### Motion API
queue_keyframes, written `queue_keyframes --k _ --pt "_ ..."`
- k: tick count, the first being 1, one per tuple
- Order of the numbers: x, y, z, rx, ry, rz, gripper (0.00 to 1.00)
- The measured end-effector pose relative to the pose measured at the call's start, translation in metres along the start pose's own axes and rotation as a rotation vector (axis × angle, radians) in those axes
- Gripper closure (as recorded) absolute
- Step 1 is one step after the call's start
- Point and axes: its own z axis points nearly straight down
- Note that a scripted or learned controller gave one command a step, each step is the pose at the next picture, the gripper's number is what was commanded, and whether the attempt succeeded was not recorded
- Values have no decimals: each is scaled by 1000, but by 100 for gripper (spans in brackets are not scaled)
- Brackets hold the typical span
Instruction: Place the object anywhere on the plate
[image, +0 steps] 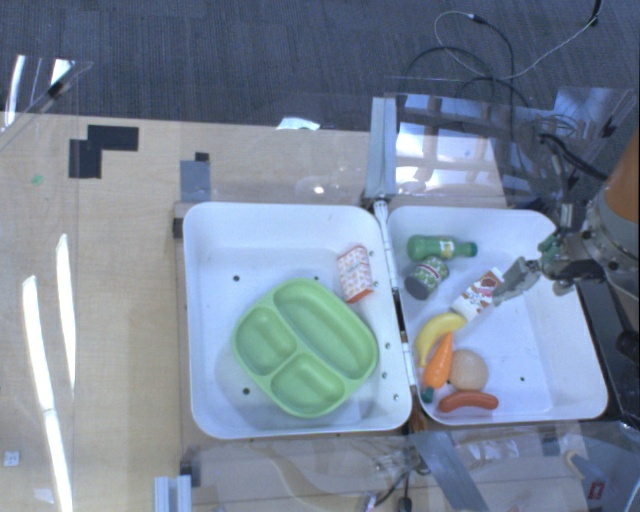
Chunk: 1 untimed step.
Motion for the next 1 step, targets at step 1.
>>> queue_keyframes --k 1 --pt "-53 -6 -14 1 -1 72 0"
